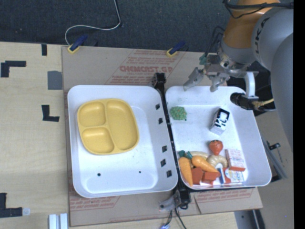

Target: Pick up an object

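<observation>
While you look down from the near edge toward the far one, read these lines in order:

Near edge of the right bin (263,161): you have a pile there, with an orange carrot (204,164), a second orange piece (185,171), a red block (209,177), and a red-and-white carton (235,159) lying close together, several of them touching.

Red tomato (216,146): it sits just beyond the pile, near the carton.

Black-and-white box (219,119): you see it tilted, alone in the middle of the right bin, apart from the pile.

Green clump (178,112): it lies by the right bin's left wall, well apart from the box.

Left bin (76,142): it holds a yellow divided plate (107,126) with three compartments, lying flat in the far half.

Counter (28,142): the two bins rest side by side on a cardboard sheet (138,66) laid on it.

Gripper (204,81): it hangs over the far rim of the right bin, above nothing in the pile.

Fingers (192,78): you see them spread apart, pointing down toward the near-left, with nothing between them.

Arm (248,23): it comes in from the right, orange band above the wrist, bent down toward the far right corner.
</observation>
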Available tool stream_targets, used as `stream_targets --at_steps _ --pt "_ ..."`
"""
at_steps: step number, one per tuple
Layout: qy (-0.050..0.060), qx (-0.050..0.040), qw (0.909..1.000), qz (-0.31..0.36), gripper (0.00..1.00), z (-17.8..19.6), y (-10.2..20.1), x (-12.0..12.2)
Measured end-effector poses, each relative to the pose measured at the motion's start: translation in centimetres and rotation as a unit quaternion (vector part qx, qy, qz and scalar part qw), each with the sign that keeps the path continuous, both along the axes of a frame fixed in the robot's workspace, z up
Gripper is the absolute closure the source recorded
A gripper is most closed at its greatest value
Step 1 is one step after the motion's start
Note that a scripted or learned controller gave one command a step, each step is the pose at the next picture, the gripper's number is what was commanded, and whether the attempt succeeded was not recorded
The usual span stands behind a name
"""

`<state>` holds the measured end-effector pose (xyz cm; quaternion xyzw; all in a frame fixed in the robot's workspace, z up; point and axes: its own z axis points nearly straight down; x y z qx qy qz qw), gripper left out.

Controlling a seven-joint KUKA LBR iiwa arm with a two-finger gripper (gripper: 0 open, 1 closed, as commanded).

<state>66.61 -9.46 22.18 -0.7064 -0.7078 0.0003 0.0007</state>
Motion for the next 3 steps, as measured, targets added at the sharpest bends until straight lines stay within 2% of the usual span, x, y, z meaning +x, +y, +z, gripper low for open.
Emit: stream_targets --at_steps 1,2,3 --pt "0.001 -0.0007 1.0 -0.001 0.0 -5.6 -5.7 -7.4" --pt "-0.002 -0.0017 1.0 -0.001 0.0 -13.5 -8.5 -13.3" --pt "-0.004 -0.0029 1.0 -0.001 1.0 -12.5 -8.5 -13.1"
